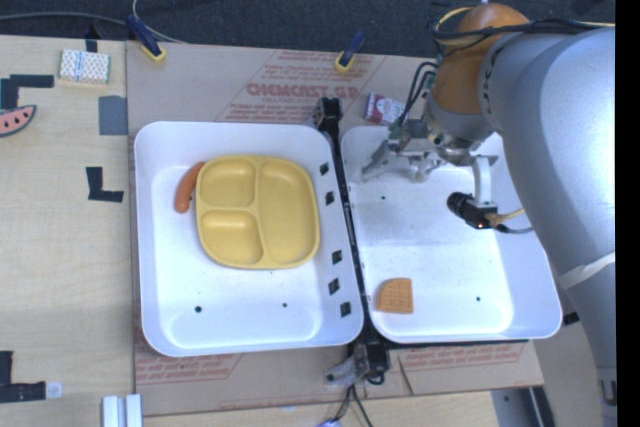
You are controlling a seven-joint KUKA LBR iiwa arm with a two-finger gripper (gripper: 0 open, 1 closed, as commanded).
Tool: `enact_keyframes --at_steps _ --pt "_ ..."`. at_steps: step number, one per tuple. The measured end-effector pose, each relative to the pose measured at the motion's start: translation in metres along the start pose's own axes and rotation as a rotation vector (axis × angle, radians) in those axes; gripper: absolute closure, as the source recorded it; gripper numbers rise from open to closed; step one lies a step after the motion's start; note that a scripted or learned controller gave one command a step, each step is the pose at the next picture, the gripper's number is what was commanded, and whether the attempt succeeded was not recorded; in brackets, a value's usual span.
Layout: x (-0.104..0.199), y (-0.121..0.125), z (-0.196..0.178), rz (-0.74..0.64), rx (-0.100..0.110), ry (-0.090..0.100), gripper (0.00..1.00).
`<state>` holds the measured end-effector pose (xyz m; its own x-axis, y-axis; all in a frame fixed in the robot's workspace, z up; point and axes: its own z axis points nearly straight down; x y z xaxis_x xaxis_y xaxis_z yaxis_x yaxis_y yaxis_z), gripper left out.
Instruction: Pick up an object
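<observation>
My gripper (397, 162) hangs over the far left part of the right bin (520, 310), with its two metal fingers (373, 162) spread apart and nothing between them. A small orange waffle-like square (394, 295) lies near the front left corner of the same bin, well short of the gripper. In the left bin (160, 315) sits a yellow divided plate (258, 211), and an orange sausage (184, 187) lies against its left edge.
A small red and white packet (381, 107) lies on the cardboard just behind the right bin. Two clamps (146, 37) (350, 52) hold the cardboard's far edge. A sponge (84, 66) and a watermelon slice toy (15, 120) rest on the bench at the far left.
</observation>
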<state>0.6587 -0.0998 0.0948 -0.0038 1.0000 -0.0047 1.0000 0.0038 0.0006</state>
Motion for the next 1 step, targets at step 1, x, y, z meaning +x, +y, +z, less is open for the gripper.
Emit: enact_keyframes --at_steps 1 --pt "0.0037 -0.0285 0.0093 0.003 -0.001 0.002 0.0"
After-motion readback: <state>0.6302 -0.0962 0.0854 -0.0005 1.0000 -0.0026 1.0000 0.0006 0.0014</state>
